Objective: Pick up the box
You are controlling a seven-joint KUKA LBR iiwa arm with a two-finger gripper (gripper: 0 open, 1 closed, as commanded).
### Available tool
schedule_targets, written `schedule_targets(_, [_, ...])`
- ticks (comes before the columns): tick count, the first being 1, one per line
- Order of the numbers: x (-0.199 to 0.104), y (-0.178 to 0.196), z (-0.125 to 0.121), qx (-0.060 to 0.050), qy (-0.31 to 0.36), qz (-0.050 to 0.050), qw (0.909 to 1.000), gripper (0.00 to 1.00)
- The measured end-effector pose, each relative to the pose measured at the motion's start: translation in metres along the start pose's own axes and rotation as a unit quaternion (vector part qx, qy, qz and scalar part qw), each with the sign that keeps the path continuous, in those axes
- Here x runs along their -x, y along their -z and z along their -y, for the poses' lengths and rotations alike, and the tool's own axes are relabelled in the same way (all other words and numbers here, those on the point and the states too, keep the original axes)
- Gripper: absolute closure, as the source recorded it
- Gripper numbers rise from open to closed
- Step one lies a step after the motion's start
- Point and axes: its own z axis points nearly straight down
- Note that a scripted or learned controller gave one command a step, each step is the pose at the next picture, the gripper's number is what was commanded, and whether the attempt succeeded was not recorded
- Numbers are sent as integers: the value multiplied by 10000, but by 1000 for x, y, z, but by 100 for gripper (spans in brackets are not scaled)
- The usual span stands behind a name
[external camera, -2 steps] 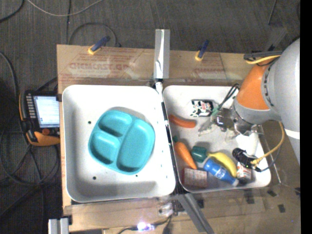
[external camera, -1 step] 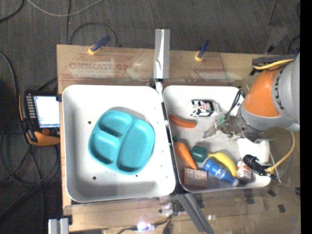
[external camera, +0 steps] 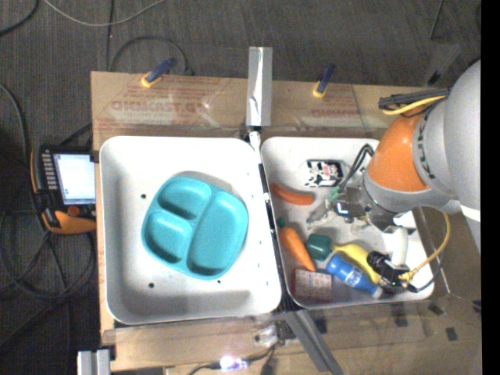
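A small black-and-white box (external camera: 323,171) lies at the back of the right bin (external camera: 275,233). A flat reddish-brown box (external camera: 312,285) lies at that bin's front left corner. My gripper (external camera: 337,206) hangs low over the middle of the right bin, just in front of the black-and-white box and behind a dark green block (external camera: 319,247). The arm's orange band covers the gripper's upper part.
The right bin also holds an orange sausage-shaped piece (external camera: 293,196), a carrot (external camera: 295,246), a yellow banana (external camera: 353,254) and a blue bottle (external camera: 351,274), crowded at the front. A teal divided plate (external camera: 197,225) lies in the left bin (external camera: 117,287).
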Motion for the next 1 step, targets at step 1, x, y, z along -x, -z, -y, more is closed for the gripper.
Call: schedule_targets(1, [29, 18, -76, -97, -799, 12, 9968, 0])
